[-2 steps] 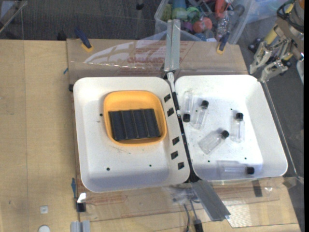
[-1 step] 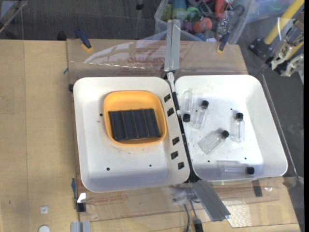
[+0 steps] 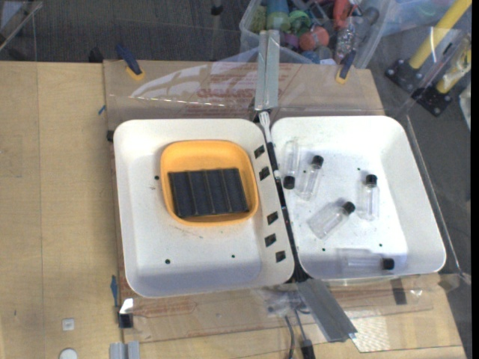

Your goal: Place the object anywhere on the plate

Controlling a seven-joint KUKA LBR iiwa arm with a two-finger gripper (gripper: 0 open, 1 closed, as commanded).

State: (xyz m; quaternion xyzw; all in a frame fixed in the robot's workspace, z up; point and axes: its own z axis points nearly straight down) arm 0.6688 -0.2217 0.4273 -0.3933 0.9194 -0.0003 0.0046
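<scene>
The left bin [image 3: 135,268] carries an orange plate [image 3: 171,155] near its middle, a dark ribbed block [image 3: 208,192] already lying on it. The right bin [image 3: 419,193] holds small clear vials with black caps: one toward the back-left corner [image 3: 308,176], one toward the right edge [image 3: 368,194], one tilted near the middle [image 3: 329,217], one along the front edge [image 3: 363,260]. These look light, rigid, slick and breakable, best pinched across the body. The gripper's state I cannot tell

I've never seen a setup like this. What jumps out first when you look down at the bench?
The orange plate in the left bin, with a dark ribbed block lying on it. Next, the clear vials with black caps scattered in the right bin, and the tub of colourful toys behind.
</scene>
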